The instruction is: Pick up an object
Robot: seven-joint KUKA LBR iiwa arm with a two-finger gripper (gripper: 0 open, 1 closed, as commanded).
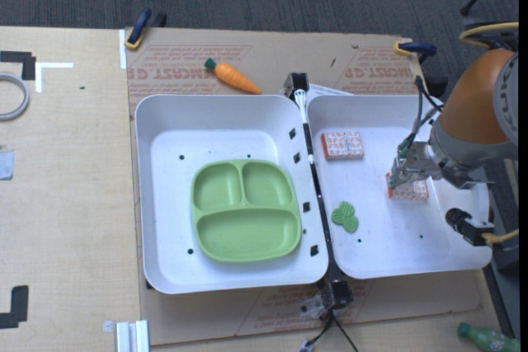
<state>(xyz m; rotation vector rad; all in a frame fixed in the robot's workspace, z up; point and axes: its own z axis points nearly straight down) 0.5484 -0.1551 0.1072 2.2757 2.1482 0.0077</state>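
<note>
Reaching in from the right side of the camera view, the grey arm [483,107] with its orange band hangs over the right bin [371,255], and its gripper [406,177] sits low above a small reddish-and-white block [410,190] near the bin's right half. The gripper's tips are right at the top edge of that block, seemingly touching it, but whether the fingers are spread or pressed together cannot be told from this angle, and nothing shows the block lifted or caught between them.

In the same bin, a second reddish patterned block [341,146] lies flat toward the back, well apart from the gripper, and a small green leafy piece [345,217] lies nearer the front, close to the wall shared with the other bin. The left bin [161,177] bears a green divided plate [245,209], with two small compartments at the back and one long one at the front, resting flat in the middle.

Behind the bins, on the brown cardboard sheet [272,62], a toy carrot [233,76] lies at a slant just beyond the left bin's back rim. Blue clamps [139,27] grip the cardboard's back corners, one at each end
</note>
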